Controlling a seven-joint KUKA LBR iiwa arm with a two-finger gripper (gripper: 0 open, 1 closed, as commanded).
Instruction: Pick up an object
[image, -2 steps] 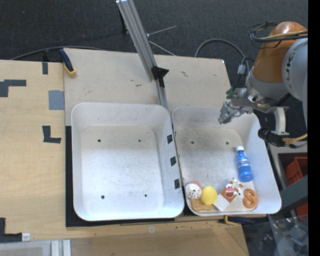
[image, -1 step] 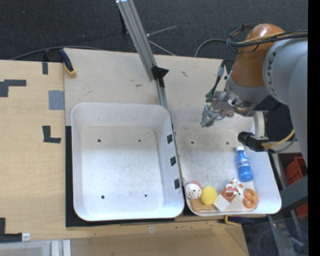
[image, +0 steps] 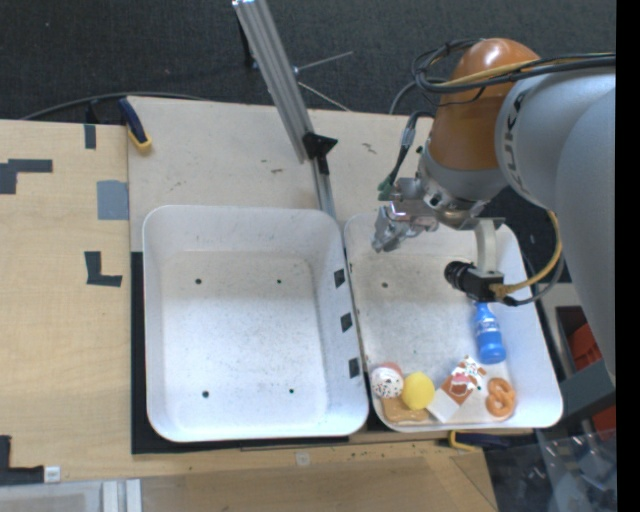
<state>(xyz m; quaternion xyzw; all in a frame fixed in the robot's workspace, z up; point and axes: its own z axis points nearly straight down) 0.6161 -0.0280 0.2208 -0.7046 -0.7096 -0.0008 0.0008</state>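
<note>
The candidates are sitting heaped along the right bin (image: 530, 300)'s six o'clock wall, likely slid together there: a glossy yellow ball (image: 418, 389), a speckled white ball (image: 387, 381), a ringed orange pretzel-like piece (image: 499, 397) and a red-and-white toy (image: 463, 378). A slim blue bottle (image: 488, 335) is lying at their one o'clock, near the bin's three o'clock wall. I'm holding the gripper (image: 387, 237) at the bin's eleven o'clock corner, well apart from all of them, carrying nothing I can see; I cannot tell its opening. The left bin (image: 160, 300) is showing matte, scuffed white plastic.
</note>
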